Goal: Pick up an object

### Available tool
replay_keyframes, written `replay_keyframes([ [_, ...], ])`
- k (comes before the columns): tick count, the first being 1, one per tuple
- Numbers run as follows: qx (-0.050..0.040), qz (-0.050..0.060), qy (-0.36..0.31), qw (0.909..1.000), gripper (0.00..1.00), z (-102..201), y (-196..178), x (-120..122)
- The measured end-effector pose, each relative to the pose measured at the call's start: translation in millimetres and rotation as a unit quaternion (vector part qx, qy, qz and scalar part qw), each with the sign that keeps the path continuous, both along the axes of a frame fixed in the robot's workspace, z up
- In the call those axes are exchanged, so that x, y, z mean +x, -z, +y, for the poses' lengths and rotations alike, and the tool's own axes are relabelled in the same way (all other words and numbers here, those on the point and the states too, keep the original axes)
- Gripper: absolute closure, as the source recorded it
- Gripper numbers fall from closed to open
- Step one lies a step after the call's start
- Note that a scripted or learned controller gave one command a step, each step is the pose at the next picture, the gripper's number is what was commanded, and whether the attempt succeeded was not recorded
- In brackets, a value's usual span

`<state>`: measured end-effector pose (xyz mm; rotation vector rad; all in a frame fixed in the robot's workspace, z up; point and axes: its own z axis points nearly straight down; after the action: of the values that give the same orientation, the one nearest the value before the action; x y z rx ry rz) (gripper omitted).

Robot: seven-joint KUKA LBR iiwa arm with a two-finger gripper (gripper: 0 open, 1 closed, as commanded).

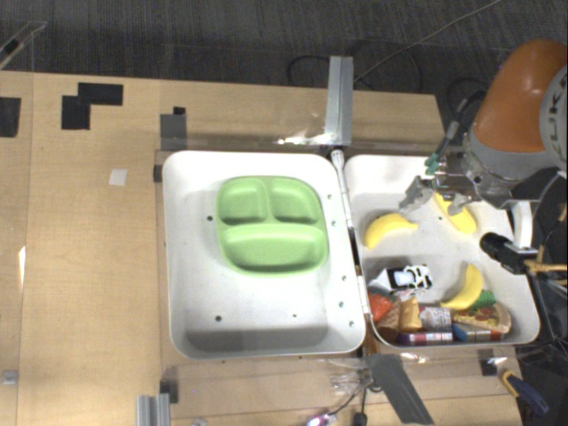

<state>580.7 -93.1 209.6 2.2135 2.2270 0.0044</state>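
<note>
My gripper [435,199] hangs over the back of the right bin [373,177], its two fingers spread open with nothing gripped between them. A yellow banana-shaped piece [389,229] lies just left of and below the left finger, apart from it. Another yellow piece [462,219] lies under the right finger, partly hidden by it. A third yellow banana [469,287] rests near the bin's front right. Along the front wall is a pile: a black-and-white item [410,278], a red piece [382,307] and several packets [448,319].
The left bin [191,264] holds a green divided plate [271,223] in its middle. A metal post [339,105] stands behind the seam between the two bins. The arm's orange band [524,87] looms over the right bin's back right corner.
</note>
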Motion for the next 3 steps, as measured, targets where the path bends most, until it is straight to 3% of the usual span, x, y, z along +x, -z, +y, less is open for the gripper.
replay_keyframes([
  [1,-0.0005,0.0,-0.106,0.9943,0.0,8.5,99.1,35.8],
  [2,-0.0011,-0.006,-0.111,0.9938,0.0,4.4,119.1,5.5],
  [3,0.0004,-0.009,-0.112,0.9937,1.0,7.1,106.7,7.9],
])
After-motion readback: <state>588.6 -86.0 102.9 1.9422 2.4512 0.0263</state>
